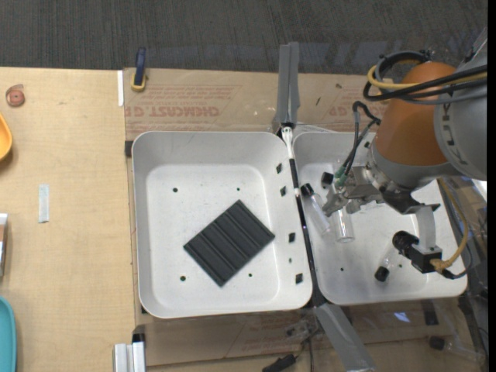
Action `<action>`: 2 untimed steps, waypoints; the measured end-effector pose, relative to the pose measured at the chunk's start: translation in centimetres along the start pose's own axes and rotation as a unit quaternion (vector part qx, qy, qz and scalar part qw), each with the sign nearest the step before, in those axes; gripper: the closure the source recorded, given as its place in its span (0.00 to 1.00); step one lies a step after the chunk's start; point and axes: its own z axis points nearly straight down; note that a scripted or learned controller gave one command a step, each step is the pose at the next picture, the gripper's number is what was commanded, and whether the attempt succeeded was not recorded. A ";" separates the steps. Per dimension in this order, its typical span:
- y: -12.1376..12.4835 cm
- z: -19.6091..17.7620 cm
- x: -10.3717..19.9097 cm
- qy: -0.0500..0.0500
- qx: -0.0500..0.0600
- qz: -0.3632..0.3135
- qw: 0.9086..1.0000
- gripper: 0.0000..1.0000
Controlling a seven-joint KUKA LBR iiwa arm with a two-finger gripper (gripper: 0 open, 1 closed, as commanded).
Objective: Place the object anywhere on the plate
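One dark ribbed plate [229,242], left bin [155,161].

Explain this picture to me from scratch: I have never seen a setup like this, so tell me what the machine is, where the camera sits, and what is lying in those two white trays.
This is a single camera fixed above a workbench, looking down at a slant. The grey machine with the orange band on the right is a robot arm, moved by a program. At its end is the gripper, a two-finger clamp for picking things up; here it hangs over the right bin.

The bench holds two shallow white bins side by side. In the left bin lies a dark ribbed rectangular plate, turned at an angle. That is where the object is meant to be placed.

Just below the gripper there is a small clear plastic piece. It is too see-through and too small to tell whether the gripper actually holds it.
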 end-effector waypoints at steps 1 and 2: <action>2.0 -2.4 5.3 0.000 -0.001 -0.082 0.997 1.00; 0.9 -0.5 9.1 0.000 0.001 -0.189 0.982 1.00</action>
